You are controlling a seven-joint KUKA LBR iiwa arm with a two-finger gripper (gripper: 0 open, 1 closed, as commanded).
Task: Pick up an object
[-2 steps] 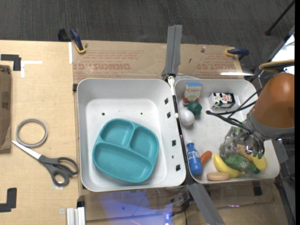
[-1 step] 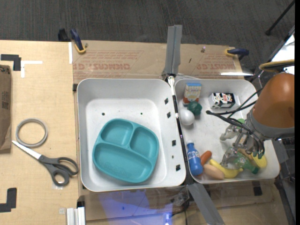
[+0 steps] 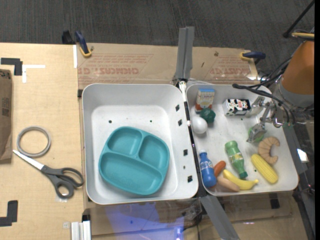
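Observation:
The right bin (image 3: 287,184) holds several toy foods. A croissant (image 3: 270,149) and a yellow corn cob (image 3: 264,168) lie at its right side. A green bottle (image 3: 235,158), a blue bottle (image 3: 206,169), a banana (image 3: 243,182) and a sausage (image 3: 227,185) lie along the front. A small carton (image 3: 205,98), a cow-patterned box (image 3: 237,106), a dark green piece (image 3: 207,116) and a white ball (image 3: 199,125) sit at the back left. My gripper (image 3: 258,132) hangs low over the bin's right half, just up-left of the croissant.
The left bin (image 3: 95,104) holds a teal divided plate (image 3: 134,160). Scissors (image 3: 50,172) and a tape roll (image 3: 33,140) lie on the bench to the left. Cables and the arm's orange band (image 3: 302,69) crowd the right bin's far right corner.

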